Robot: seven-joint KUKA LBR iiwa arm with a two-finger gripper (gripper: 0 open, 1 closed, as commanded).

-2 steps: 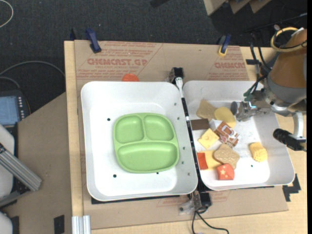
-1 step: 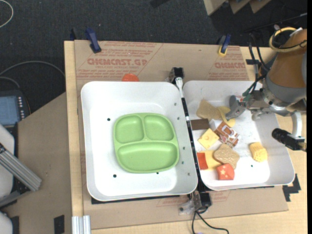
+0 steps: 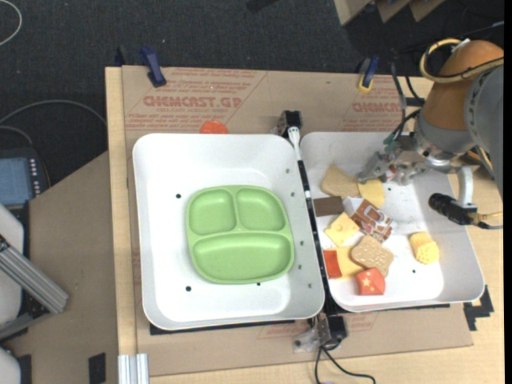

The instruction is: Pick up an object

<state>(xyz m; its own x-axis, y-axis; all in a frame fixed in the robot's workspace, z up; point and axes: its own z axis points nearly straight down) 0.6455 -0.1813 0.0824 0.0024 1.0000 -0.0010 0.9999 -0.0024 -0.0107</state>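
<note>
The bench [image 3: 240, 94], a brown board held by two blue clamps [image 3: 152, 66] at its 12 o'clock edge, carried two white bins side by side. The left bin [image 3: 160, 174] held one green divided plate [image 3: 238, 234] with three compartments, lying near its middle with bare white floor all round it. The right bin [image 3: 460, 270] held about ten toy food pieces bunched toward its 9 o'clock wall: a tan wedge [image 3: 339, 182], a yellow cheese block [image 3: 342, 230], a brown cracker [image 3: 372, 254], a red cube [image 3: 370, 281], and, apart toward 3 o'clock, a yellow corn piece [image 3: 425, 248]. Floor lay open at that bin's 3 and 12 o'clock sides. The arm [image 3: 456, 94] hung over its 1 o'clock corner. The tool [image 3: 392, 169] sat low just beside the tan wedge; whether it was spread or pressed together could not be told.
</note>
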